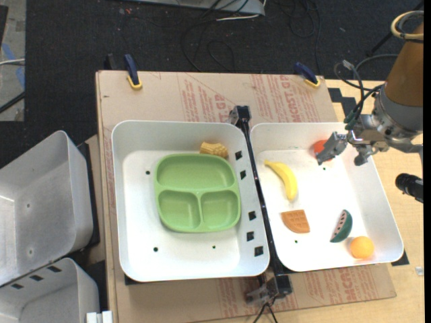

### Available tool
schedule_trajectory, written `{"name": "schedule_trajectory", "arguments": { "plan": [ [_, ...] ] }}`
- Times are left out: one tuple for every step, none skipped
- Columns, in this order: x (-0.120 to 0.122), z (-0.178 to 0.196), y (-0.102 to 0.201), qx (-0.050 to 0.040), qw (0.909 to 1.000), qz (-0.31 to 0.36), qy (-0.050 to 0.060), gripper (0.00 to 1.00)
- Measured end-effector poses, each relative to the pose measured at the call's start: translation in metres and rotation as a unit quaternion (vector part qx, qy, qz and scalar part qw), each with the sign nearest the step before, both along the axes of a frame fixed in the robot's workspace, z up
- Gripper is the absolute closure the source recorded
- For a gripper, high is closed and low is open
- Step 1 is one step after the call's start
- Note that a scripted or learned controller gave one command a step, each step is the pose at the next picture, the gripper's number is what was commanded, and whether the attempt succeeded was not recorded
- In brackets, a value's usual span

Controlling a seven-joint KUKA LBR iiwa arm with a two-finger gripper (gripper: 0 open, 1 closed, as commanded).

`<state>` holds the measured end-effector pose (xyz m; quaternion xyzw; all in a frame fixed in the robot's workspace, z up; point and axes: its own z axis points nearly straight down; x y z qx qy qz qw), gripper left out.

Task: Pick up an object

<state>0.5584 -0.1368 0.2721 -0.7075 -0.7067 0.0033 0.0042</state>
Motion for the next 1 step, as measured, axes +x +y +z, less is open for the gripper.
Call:
{"name": "schedule_trajectory", "arguments": {
  "plan": [
    [0.0019,0.0056,0.0003,-0.0008,1.0,0.001,-0.005,0.0]
  ]
}}
